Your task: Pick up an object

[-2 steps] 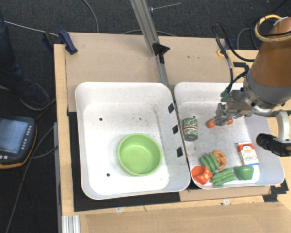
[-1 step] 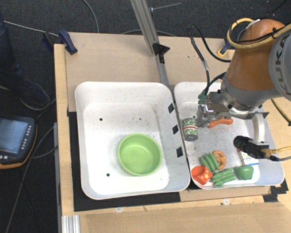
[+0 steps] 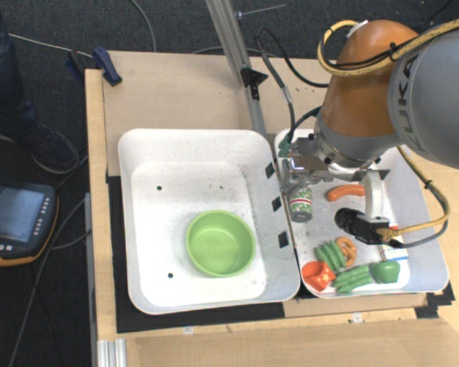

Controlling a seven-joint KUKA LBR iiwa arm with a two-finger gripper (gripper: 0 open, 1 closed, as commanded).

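My gripper (image 3: 297, 180) hangs over the left side of the right bin (image 3: 422, 239), pointing down. A small can with a green and white label (image 3: 300, 205) stands upright directly under it, its top between the fingers, so the gripper is shut on it. The can sits close to the bin's left wall. Around it in the right bin lie an orange piece (image 3: 344, 193), a red pepper (image 3: 316, 274), green vegetables (image 3: 343, 270), a green block (image 3: 385, 270) and a brown pretzel shape (image 3: 346, 245).
The left bin (image 3: 149, 174) holds a green bowl (image 3: 220, 241) near its front. A metal post (image 3: 233, 44) rises behind the bins. The arm's grey and orange body (image 3: 375, 75) covers the back of the right bin.
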